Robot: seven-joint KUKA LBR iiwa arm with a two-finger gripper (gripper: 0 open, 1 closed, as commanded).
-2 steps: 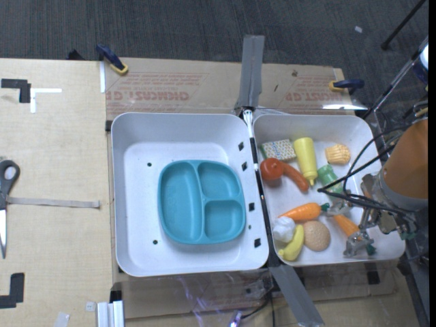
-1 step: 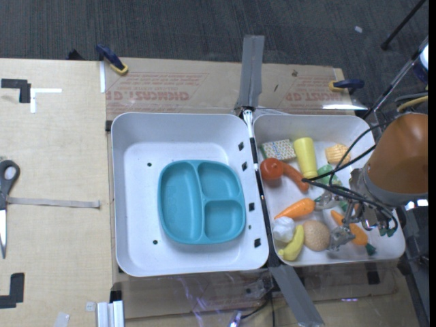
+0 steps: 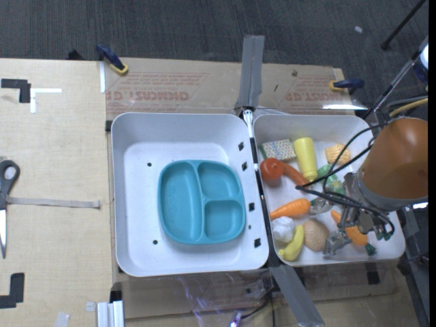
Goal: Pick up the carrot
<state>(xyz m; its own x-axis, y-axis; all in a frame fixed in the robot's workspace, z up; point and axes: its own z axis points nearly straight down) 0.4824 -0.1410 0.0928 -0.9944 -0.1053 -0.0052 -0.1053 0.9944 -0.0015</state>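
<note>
The carrot (image 3: 289,209) is orange and lies slantwise in the middle of the right bin (image 3: 320,120), its thicker end pointing right. My gripper (image 3: 336,242) hangs low over the bin's front right part, to the right of and slightly nearer than the carrot, and apart from it. A second orange piece (image 3: 355,236) with a green tip lies right beside the gripper. The orange wrist band (image 3: 402,159) and cables hide part of the bin's right side.
Around the carrot lie a red-orange toy (image 3: 275,171), a yellow cylinder (image 3: 306,157), a corn cob (image 3: 337,155), a banana (image 3: 294,246), a white piece (image 3: 283,230) and a tan round piece (image 3: 315,235). The left bin (image 3: 129,203) holds a teal divided plate (image 3: 202,201).
</note>
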